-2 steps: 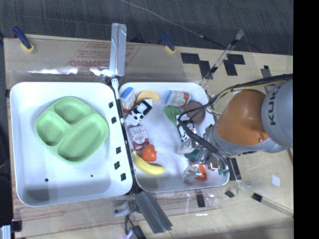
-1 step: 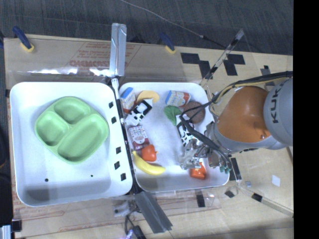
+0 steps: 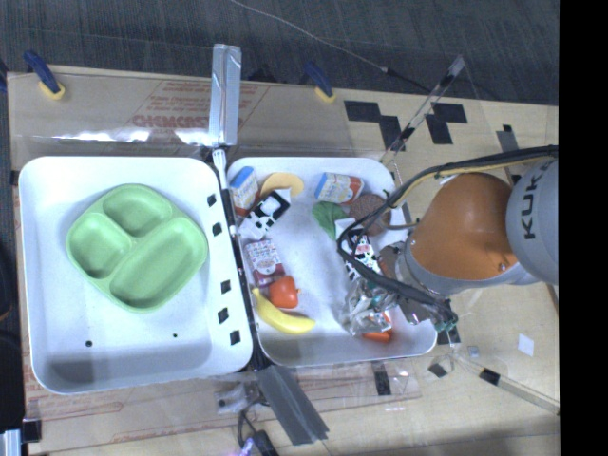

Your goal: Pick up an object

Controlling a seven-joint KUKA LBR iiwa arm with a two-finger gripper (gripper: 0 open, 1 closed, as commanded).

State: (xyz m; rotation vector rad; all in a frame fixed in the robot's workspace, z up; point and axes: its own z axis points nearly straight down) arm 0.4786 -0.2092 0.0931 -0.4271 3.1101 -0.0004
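Camera view: gripper (image 3: 366, 304) amid clutter.

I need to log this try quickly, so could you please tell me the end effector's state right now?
End effector: low in the right bin among cluttered items; whether open, closed or holding anything cannot be told.

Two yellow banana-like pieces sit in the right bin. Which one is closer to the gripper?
The banana along the bin's near edge, beside the red tomato, lies closer to the gripper. The other banana sits up by the far wall.
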